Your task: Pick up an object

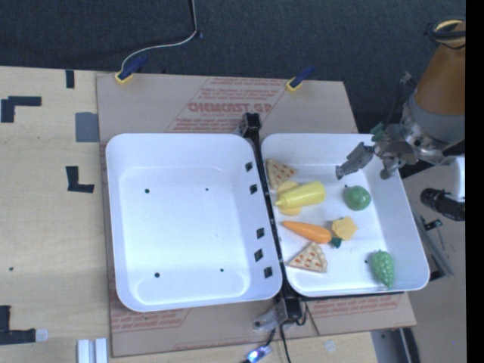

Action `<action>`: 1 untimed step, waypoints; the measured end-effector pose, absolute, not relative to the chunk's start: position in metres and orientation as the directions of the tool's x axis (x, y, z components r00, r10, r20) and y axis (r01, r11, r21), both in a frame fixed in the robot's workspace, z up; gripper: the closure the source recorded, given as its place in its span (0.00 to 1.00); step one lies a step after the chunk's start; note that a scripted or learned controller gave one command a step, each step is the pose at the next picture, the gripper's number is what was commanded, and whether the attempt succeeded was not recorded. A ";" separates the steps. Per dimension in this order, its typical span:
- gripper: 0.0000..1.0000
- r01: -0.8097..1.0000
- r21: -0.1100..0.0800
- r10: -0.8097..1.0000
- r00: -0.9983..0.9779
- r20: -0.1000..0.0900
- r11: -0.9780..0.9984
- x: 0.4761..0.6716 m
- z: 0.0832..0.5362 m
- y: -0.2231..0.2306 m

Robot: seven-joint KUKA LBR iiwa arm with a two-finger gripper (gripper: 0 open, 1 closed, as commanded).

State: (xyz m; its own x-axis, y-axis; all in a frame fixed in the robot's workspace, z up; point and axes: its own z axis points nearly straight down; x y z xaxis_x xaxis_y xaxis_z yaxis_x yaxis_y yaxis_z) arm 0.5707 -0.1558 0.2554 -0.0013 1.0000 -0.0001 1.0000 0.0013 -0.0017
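We see the tool (pixel 367 163) hanging over the right bin (pixel 401 225), its fingers spread apart with nothing between them. Just below it lies the green round fruit (pixel 357 197); the yellow bottle (pixel 302 196), carrot (pixel 307 231) and green grapes (pixel 382 267) lie farther off.

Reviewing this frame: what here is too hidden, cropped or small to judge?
- Arm: cut off by the camera view's right edge.
- Gripper: small and dark, hanging above the right bin; its state is unreadable.
- Small yellow toy beside the carrot: too small to identify.
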 end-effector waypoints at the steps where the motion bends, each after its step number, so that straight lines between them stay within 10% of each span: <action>1: 0.00 1.000 -0.019 1.000 -0.004 0.006 0.004 0.530 0.109 -0.094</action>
